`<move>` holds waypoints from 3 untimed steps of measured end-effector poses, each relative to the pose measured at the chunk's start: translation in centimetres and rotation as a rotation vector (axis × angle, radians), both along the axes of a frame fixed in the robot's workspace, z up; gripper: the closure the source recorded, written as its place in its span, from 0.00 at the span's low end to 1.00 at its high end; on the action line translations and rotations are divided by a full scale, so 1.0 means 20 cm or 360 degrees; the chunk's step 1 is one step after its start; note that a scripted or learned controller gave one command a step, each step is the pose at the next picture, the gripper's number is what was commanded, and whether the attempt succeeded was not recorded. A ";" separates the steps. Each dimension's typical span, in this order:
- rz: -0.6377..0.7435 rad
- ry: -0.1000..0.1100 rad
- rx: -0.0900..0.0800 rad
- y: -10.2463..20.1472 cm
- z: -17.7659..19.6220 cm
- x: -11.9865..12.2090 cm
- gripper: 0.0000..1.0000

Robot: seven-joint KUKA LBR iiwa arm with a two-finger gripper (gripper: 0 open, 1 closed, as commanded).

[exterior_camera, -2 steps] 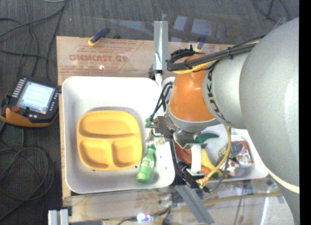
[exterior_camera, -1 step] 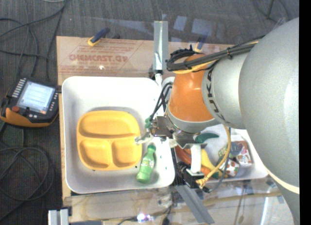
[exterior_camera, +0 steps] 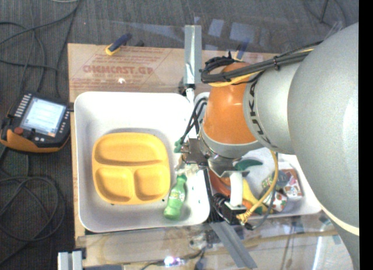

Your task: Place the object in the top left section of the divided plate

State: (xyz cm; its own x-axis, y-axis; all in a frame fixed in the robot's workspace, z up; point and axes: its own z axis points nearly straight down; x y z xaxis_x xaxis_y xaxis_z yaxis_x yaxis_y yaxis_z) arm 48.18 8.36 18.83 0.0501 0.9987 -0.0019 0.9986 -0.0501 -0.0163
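Reaching in from the right, the grey arm with its orange band (exterior_camera: 230, 117) hangs over the seam between the two shallow white bins, its bulk covering most of the right bin (exterior_camera: 303, 203). The gripper (exterior_camera: 189, 157) sits low at the right edge of the left white bin (exterior_camera: 84, 146), a dark cluster of parts just beside the plate; whether its fingers are open or closed I cannot tell, since the wrist hides them from above.

A yellow divided plastic plate (exterior_camera: 132, 168) lies flat in the middle of the left bin, with one long section along its top and two smaller sections below. All three sections look bare.

A green plastic bottle with a pale cap (exterior_camera: 175, 197) lies on the bin floor just beside the plate's lower right corner, tilted, its cap end pointing up toward the gripper. It looks apart from the gripper.

Several small colourful items (exterior_camera: 282, 190) crowd the right bin under the arm. An orange-edged handheld pendant with a lit screen (exterior_camera: 36, 122) rests left of the counter.
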 end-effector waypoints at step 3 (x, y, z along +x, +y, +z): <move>0.0004 0.0012 0.0000 0.00 0.03 0.00 0.00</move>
